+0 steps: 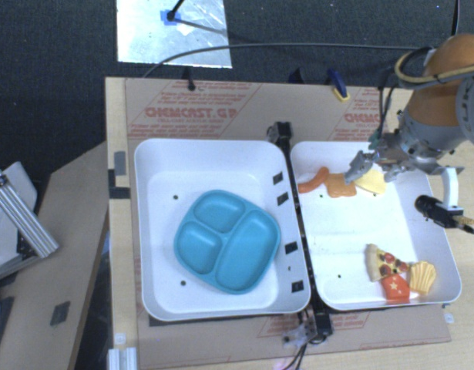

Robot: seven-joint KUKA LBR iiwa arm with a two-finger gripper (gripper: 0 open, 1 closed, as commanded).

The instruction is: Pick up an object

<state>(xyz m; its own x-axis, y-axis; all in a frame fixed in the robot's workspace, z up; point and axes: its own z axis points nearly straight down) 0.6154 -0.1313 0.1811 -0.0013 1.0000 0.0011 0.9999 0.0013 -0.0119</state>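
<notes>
Pincer (362, 166) sits low over the back of the right bin (445, 264), tips down beside a pale yellow wedge-shaped piece (371, 181); whether the fingers are spread or closed, cannot tell. Nothing visibly held between them.

Just left of the pincer: an orange toy piece (341, 188), touching the yellow wedge's left side, with an orange curved piece (314, 180) further left near the bin wall.

Nearer the camera from the pincer, in the front right corner of the same bin: a pizza-slice toy (383, 262), a red piece (396, 287) and a yellow shell-shaped piece (422, 276), clustered and touching.

Well left of the pincer, the left bin (156, 206) holds one blue divided plate (227, 240), three compartments, lying flat.

Behind the bins, the brown sheet on the desk (136, 102) carries red print reading "CHEMCAST GP" (192, 113), upside down in this view; a partial repeat shows behind the pincer.

Farthest back, left of the pincer: a silvery sheet (173, 21) with a blue mark.
</notes>
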